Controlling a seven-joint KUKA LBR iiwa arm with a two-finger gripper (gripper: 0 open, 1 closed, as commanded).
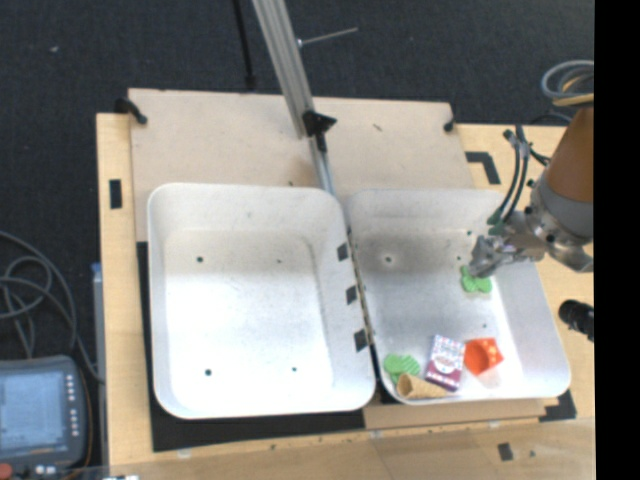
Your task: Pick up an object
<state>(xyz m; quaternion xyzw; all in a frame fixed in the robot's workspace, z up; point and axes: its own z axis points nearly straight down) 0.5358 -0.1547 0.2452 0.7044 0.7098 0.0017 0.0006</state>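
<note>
Look at the pincer [484, 261] on the right side. It comes in from the right, over the right bin [520, 368]. Its tip sits right above a small green thing [477, 284], and the two look like they touch. You cannot tell how wide the pincer is, and you cannot tell if the green thing is between its tips.

Now look lower in the same bin, near the front wall. There you see an orange block [482, 355], a purple and white packet [446, 360], a tan piece [418, 385] and a second green piece [400, 365]. They lie close together, well apart from the pincer.

The left bin [180, 218] sits just beside the right one on the surface [120, 298]. A long metal bar [285, 58] slants down from the top to the place where the two bins meet. Nothing stands between the pincer and the small green thing.
</note>
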